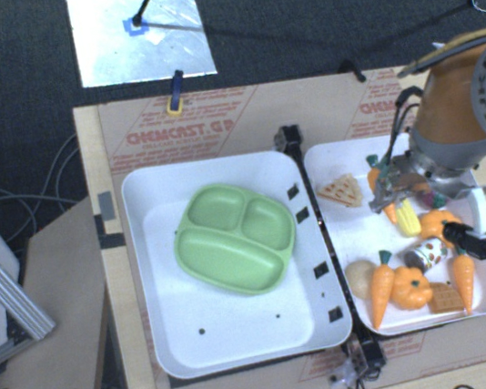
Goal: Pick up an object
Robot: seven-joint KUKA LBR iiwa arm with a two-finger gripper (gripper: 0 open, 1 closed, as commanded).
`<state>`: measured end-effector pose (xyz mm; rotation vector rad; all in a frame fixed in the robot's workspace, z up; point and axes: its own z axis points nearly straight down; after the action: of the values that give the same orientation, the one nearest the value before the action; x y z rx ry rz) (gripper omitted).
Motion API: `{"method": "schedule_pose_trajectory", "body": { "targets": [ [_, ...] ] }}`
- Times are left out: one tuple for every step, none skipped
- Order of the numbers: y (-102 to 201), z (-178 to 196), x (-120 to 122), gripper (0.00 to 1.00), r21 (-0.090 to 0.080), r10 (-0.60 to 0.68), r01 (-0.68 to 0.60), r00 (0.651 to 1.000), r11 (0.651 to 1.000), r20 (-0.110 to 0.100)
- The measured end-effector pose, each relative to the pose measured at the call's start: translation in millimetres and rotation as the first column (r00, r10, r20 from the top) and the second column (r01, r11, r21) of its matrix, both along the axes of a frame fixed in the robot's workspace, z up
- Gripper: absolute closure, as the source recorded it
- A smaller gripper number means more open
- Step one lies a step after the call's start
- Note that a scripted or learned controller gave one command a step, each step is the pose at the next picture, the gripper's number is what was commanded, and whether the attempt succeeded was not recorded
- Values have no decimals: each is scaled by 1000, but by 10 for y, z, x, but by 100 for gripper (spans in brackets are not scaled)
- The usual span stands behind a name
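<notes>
The right bin (351, 224) holds several toy foods: a pizza slice (340, 191), a yellow corn cob (408, 219), a beige potato (360, 276), a carrot (380, 293), an orange pumpkin (410, 289), a cracker (444, 297), another carrot (465, 277) and a white cup-like piece (429, 253). My gripper (397, 193) hangs low over the bin's upper middle, just above the corn cob, with the grey and orange arm (460, 111) behind it. The fingers are hidden among the toys.
The left bin (172, 321) holds a green divided plate (235, 236). A black divider with clips (314, 223) runs between the bins. Cardboard lies under both bins. A shiny sheet (140, 31) lies at the back.
</notes>
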<state>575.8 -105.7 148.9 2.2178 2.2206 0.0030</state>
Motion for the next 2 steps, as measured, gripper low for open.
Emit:
{"method": "schedule_pose_trajectory", "body": {
  "targets": [
    [5, 639, 7, 100, 0, 3, -3, 1000, 1000, 2],
    [6, 755, 15, 100, 1, 3, -3, 1000, 1000, -1]
  ]
}}
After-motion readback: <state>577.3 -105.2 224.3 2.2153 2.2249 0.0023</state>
